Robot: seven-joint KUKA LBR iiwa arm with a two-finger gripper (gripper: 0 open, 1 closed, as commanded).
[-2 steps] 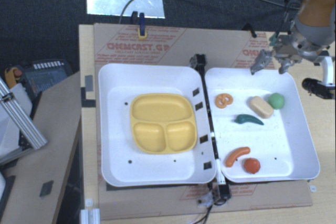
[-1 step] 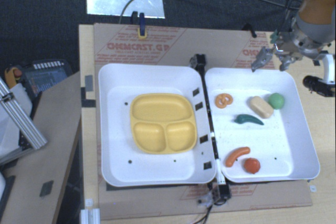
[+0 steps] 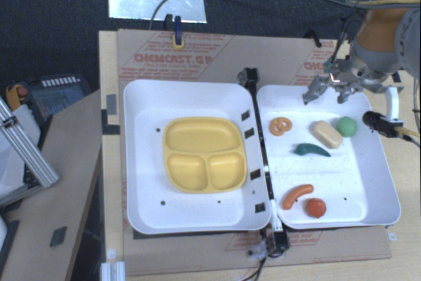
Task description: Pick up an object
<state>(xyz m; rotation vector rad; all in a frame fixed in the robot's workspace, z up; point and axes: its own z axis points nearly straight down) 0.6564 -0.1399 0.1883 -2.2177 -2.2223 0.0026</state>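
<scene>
My gripper (image 3: 326,93) hangs open over the far edge of the right bin (image 3: 375,201), with nothing between its fingers. Below it in that bin lie an orange pretzel (image 3: 280,126), a beige bread-like block (image 3: 326,134) and a green ball (image 3: 346,126) touching the block's right side. A dark green pepper-like piece (image 3: 311,150) sits just nearer. Close to the front of the bin are an orange sausage (image 3: 297,195) and a red tomato (image 3: 316,207).
The left bin (image 3: 141,141) holds a yellow divided tray (image 3: 202,153). A black hinge strip (image 3: 258,141) runs between the two bins. Cardboard (image 3: 197,56) lies under both bins.
</scene>
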